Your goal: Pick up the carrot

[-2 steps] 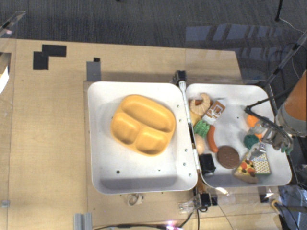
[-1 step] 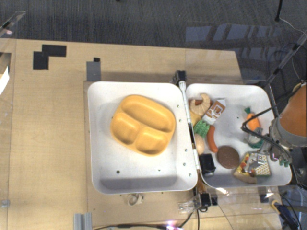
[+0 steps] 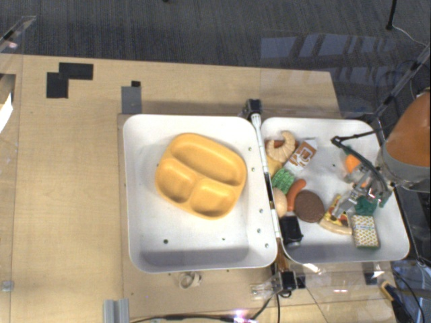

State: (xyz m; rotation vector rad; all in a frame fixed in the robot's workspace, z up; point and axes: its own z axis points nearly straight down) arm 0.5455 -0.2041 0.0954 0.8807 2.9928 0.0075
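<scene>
Just beside gripper point(image 3: 351, 197), carrot point(image 3: 351, 162), right bin point(image 3: 397, 244)

We see a yellow-orange divided plate point(image 3: 201, 174) in a white bin point(image 3: 138, 200). The carrot point(image 3: 352, 162) is orange; a cookie point(image 3: 310, 206) is dark brown.

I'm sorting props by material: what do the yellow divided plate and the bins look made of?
The yellow divided plate looks like moulded plastic with a satin finish: rounded compartment edges, uniform colour, soft highlights. The left bin and right bin look like white plastic or coated sheet, smooth and matte, with rounded corners; which of the two is unclear.
</scene>
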